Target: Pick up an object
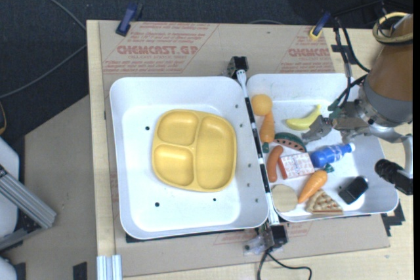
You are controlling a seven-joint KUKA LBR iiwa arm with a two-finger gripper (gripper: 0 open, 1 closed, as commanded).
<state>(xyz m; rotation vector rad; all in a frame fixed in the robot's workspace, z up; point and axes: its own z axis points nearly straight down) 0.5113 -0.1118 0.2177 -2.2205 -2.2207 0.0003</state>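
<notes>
The right bin (298, 85) holds several toy foods. A yellow banana (302, 120) lies near its middle, and a blue bottle (331, 155) lies to the banana's lower right. My gripper (323, 126) hangs over the bin between the two, just at the banana's right end and above the bottle. Along the bin's left side are an orange ball (262, 103), an orange sausage (268, 128), a watermelon slice (287, 140) and a red sausage (274, 163). A carrot (312, 185), a round cookie (284, 197), a pizza slice (325, 205) and a black block (353, 190) lie toward the front.
The left bin (131, 141) carries a yellow divided plate (194, 149) in its middle. Black clips (237, 65) join the two bins at the seam. Blue clamps (128, 18) hold the cardboard sheet at the back. The arm's body (394, 75) stands over the right bin's right edge.
</notes>
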